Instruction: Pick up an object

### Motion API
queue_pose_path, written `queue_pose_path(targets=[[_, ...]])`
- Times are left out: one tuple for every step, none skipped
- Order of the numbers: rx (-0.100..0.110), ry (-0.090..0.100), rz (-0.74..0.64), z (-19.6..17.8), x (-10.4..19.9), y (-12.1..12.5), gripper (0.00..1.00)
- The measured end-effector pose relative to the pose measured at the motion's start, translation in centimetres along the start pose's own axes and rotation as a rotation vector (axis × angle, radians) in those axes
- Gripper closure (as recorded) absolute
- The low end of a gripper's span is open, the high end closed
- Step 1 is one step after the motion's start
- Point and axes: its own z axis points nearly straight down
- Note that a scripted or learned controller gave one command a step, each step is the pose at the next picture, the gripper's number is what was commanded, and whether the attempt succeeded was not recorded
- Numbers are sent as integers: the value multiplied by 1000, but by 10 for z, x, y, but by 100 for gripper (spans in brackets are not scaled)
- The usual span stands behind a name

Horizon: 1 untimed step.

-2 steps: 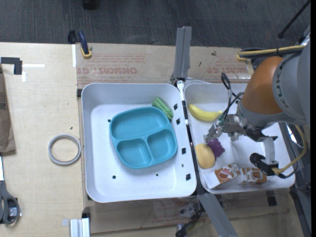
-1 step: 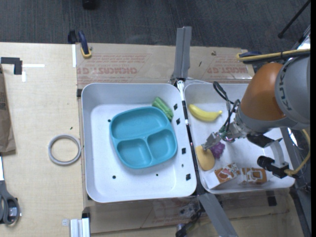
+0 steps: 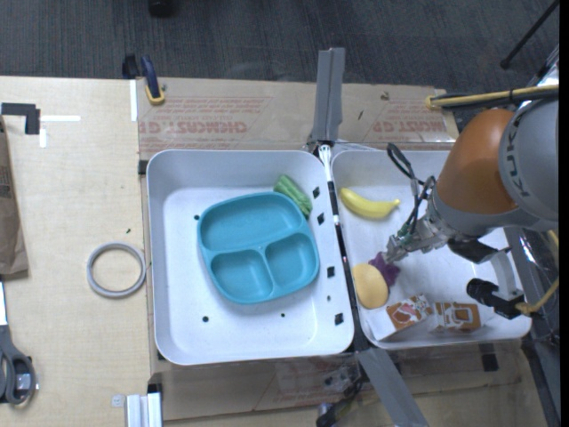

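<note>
Camera view: you are looking down on two white bins side by side, with the arm reaching in from the right over the right bin.
Gripper: the gripper is hanging low in the middle of the right bin; you cannot tell from here how it is set, because the wrist is hiding the tip.
Nearest pick: a small purple thing is lying just beside the tip, touching the top of a yellow egg-shaped thing.
Other picks: a banana is lying near the bin's far wall, and a printed packet is lying along the near wall.
Left bin: a blue divided plate is sitting in the left bin, with a green leafy thing at its far edge.
Step in hand: you are probably closing in on the purple thing; nothing is lifted yet.
Doing it well: you are wanting the tip centred over one thing alone, so keep clear of the yellow one while descending, close fully, then rise straight.
Risk: you are working close to the divider between the bins; a sideways nudge may push both things against it.
</note>
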Motion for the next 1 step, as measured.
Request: queue_pose_path(targets=[[0,1,0,0,0,0,0]])
